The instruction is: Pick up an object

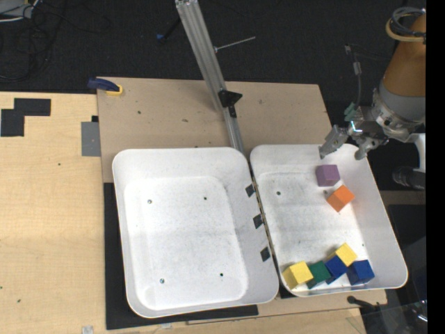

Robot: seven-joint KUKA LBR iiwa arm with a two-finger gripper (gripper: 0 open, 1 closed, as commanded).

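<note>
I start with the bench (174,110), a pale wooden top that carries everything, with a slanted aluminium rail (208,61) rising from between the bins toward the far edge. The left bin (139,169) sits beside the right bin (389,242), their rims touching along the middle, so a pick from one can be dropped in the other. My arm (407,68) reaches in from the right and hangs over the far corner of the right bin, with the gripper (345,143) spread open and holding nothing, its fingers apart above the bin's far rim. Just near of it lies the purple cube (327,174), and beside that, slightly nearer and to the right, the orange cube (340,198), tilted on its corner line. I judge the purple cube the likeliest target, since the gripper is closest to it and it stands apart from the walls. Along the near wall the rest crowd together: a yellow cube (300,273), a green cube (320,272), a second yellow cube (345,253) and two blue cubes (360,271), packed too tightly for a clean grip.
</note>
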